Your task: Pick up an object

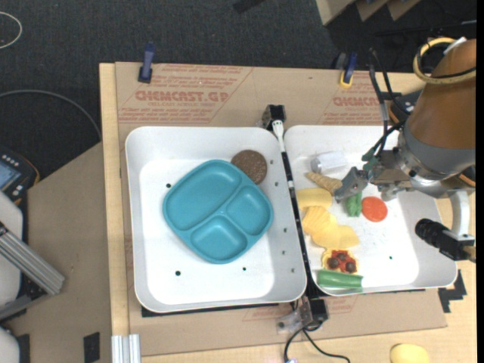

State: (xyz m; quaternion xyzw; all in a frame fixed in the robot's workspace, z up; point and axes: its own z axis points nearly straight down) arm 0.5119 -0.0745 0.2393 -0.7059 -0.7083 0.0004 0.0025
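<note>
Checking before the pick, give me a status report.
Hand low in right bin, beside red piece. Nothing seen held. Yellow pieces crowd alongside.

Right bin's far right wall (454,274) behind the arm (446,112); yellow object (408,353) cut off at the bottom edge.

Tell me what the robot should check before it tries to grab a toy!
1. Gripper is over the right bin: ok.
2. A toy is close by: ok, a small green piece and the red tomato sit just below it.
3. The gripper already holds something: cannot tell.
4. Room around the target: not ok, the yellow toys crowd in on its left.
5. The left bin has space for a drop: ok, beside the blue plate.
</note>
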